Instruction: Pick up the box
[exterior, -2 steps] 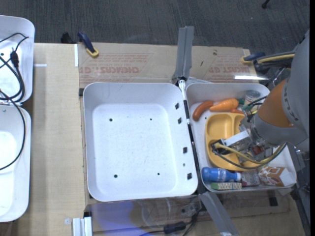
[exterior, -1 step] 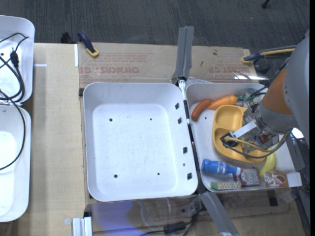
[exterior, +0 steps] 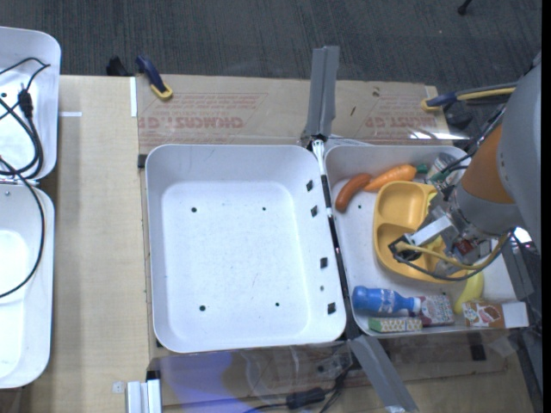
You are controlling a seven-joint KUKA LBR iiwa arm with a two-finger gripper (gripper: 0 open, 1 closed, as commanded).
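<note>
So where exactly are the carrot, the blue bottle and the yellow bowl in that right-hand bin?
carrot [exterior: 389, 175], camera view, middle of its orange body.
blue bottle [exterior: 379, 299], camera view, on the blue body near its left end.
yellow bowl [exterior: 403, 206], camera view, on the inner wall at its upper part.

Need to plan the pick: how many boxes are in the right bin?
1. The box lies flat along the near edge of the right bin, just below the blue bottle. The arm may hide others.
</note>
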